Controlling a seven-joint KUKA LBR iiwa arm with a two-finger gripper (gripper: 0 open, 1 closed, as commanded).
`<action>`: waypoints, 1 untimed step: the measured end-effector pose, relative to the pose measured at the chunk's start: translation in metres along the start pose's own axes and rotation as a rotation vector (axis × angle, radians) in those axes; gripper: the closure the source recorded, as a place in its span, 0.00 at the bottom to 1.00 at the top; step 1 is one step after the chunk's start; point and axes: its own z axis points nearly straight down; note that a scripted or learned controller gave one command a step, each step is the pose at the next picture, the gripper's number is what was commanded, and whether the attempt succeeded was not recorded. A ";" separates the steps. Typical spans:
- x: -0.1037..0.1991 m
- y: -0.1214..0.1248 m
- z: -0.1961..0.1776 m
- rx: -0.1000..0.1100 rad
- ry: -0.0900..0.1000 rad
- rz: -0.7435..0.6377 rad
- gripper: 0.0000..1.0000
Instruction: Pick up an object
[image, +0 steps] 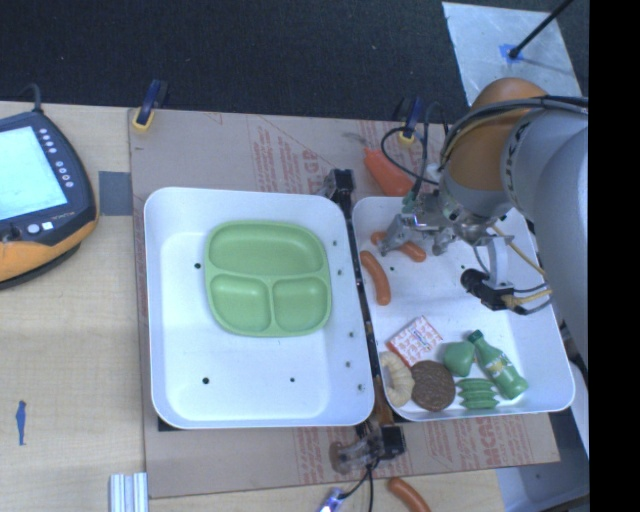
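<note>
My gripper (415, 238) is low in the back left corner of the right bin (545, 330), its two grey fingers spread apart. A small orange-red piece (412, 251) lies on the bin floor right under and between them; its ends stick out on either side. It is not lifted. A red-brown sausage (376, 276) lies just in front and to the left of the gripper. At the bin's front lie a red cracker packet (415, 340), a brown cookie (433, 385), a green bottle (498, 364), a green pepper (458, 357) and green beans (478, 394).
The left bin (180, 380) holds a green divided plate (268, 277). An orange carrot (386, 171) lies outside the bins, behind the right one. Another sausage (410, 492) lies on the bench in front. A teach pendant (35, 195) sits at far left.
</note>
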 end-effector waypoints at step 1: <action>0.008 0.000 0.000 0.001 0.000 0.000 0.00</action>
